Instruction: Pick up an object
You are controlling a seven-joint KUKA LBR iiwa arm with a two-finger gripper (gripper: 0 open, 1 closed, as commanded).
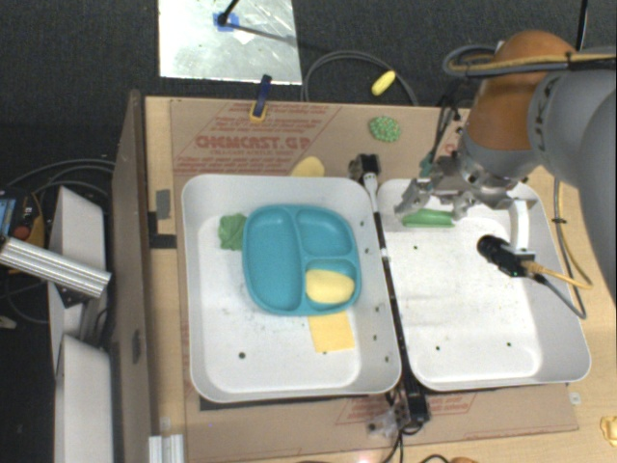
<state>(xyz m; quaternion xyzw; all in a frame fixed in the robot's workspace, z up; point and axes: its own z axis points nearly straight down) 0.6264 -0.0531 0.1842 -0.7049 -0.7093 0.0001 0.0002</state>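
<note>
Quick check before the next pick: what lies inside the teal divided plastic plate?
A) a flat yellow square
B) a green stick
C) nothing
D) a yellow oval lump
D: the yellow oval lump sits in the near-right compartment of the teal divided plastic plate, which lies in the left white bin.

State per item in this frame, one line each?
blue plate: flat, right way up, in left bin.
yellow lump: lying in the plate's near-right compartment.
yellow slice: flat on the bin floor, at the plate's near edge.
green leafy piece: on the bin floor, against the plate's left edge.
green stick: lying flat in right bin, far-left corner.
gripper: low over the green stick; grasp cannot be told.
</note>
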